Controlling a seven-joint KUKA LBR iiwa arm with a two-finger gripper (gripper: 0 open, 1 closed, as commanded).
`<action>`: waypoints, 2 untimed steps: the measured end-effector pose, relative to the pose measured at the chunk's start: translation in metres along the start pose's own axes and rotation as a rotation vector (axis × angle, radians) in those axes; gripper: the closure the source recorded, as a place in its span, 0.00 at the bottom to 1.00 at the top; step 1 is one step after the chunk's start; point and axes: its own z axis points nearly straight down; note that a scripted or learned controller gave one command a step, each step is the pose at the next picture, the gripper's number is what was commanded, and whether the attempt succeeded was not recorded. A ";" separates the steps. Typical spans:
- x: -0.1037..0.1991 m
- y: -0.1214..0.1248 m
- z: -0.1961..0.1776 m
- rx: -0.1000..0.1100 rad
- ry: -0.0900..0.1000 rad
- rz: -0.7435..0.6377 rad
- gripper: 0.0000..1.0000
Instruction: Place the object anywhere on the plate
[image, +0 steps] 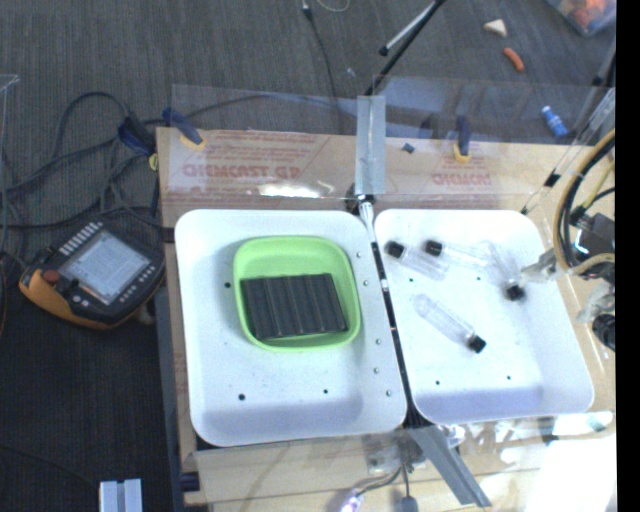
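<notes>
A square green plate (252, 266) sits in the middle of the left white bin (205, 340). A dark grey ribbed rectangular object (297, 307) lies flat on the plate's front half, inside its rim. In the right white bin (545, 375) lie clear plastic tubes with black caps. One tube (446, 321) is near the middle, another (416, 259) is at the back left, and a third (499, 266) is toward the back right.
A metal divider strip (383, 300) runs between the two bins. A handheld control pendant (96, 274) lies on the floor to the left. Yellow and black cables (582, 215) hang by the right bin's far corner. A clear panel (270, 170) lies behind the bins.
</notes>
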 end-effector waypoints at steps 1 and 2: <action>0.001 0.016 -0.127 0.000 0.001 0.160 0.00; 0.018 0.038 -0.127 0.001 0.000 0.302 0.00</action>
